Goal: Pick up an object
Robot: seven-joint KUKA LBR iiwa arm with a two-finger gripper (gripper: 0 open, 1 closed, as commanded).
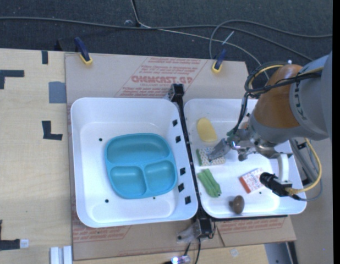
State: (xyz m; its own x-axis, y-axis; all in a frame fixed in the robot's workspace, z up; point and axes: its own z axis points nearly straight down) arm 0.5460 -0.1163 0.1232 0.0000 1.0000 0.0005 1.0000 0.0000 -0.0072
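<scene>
The gripper (219,150) hangs low in the right bin (225,205), its grey fingertips pointing toward the divider between the bins. Whether it is spread or closed I cannot tell, and nothing can be seen held in it, so the pick looks not yet made.

Just under and beside the tips lies a small green-and-white patterned piece (203,157), the likeliest target; its long axis runs roughly up and down the view, tilted slightly. Above it sits a yellow lemon-like object (206,128). Below lies a green pea-pod-shaped toy (209,182), its length running diagonally toward the bin's near edge. Farther off are a red-and-white packet (250,180) and a brown stone-like lump (236,203).

The left bin (82,114) holds a blue divided tray (140,165).
</scene>
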